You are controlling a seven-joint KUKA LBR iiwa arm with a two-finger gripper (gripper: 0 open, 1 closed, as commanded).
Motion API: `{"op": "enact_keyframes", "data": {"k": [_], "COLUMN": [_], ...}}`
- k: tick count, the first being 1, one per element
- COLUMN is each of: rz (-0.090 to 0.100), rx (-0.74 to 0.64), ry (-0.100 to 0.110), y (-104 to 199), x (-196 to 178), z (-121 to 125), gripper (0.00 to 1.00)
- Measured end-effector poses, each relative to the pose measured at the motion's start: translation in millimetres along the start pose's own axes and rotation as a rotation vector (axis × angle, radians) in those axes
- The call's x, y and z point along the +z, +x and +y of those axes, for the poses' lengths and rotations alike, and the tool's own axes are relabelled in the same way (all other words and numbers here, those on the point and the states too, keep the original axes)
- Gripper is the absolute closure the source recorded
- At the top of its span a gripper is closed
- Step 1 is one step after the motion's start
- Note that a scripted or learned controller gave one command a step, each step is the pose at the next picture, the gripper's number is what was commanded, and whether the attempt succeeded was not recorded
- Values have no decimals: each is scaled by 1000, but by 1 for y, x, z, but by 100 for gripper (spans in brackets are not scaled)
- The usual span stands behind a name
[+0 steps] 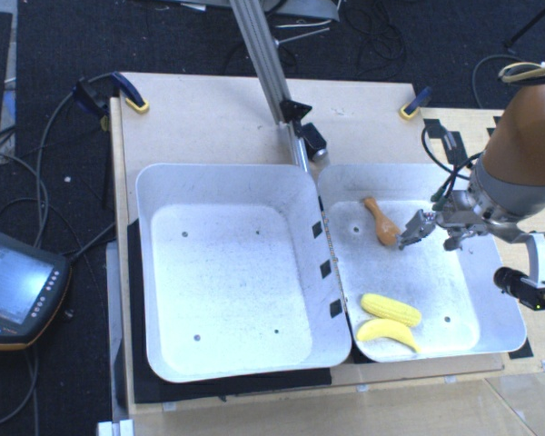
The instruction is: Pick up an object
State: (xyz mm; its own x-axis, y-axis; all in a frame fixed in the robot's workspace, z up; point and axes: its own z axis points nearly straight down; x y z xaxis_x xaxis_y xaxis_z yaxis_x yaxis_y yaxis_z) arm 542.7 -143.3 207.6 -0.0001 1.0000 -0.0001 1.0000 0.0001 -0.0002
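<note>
Starting at the far left, you have one handheld control pad lying on the dark floor beside the surface, with cables trailing from it. On the surface itself you can count two white bins side by side. The left bin sits toward the surface's left edge. Two yellow-tipped clamps grip the surface's back edge, one at the back left corner and one further right. One slanted metal rail comes down from the back and ends at the seam between the two bins.

Moving right, the right bin holds three things. One wooden spoon lies near the bin's back edge, its bowl pointing toward the front right. Near the front edge you have one yellow corn cob, and just in front of it, touching or nearly so, one banana.

The jaws reach in from the right and sit just beside the spoon's bowl, on its right. You cannot tell how far open they are, and nothing shows between them. Behind them the one grey arm rises over the surface's right edge.
</note>
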Motion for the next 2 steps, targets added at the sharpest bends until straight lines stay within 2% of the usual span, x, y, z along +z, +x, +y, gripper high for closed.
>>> {"op": "enact_keyframes", "data": {"k": [2], "rz": [1], "rx": [0], "ry": [5], "y": [-7], "x": [111], "z": [-5], "gripper": [0]}}
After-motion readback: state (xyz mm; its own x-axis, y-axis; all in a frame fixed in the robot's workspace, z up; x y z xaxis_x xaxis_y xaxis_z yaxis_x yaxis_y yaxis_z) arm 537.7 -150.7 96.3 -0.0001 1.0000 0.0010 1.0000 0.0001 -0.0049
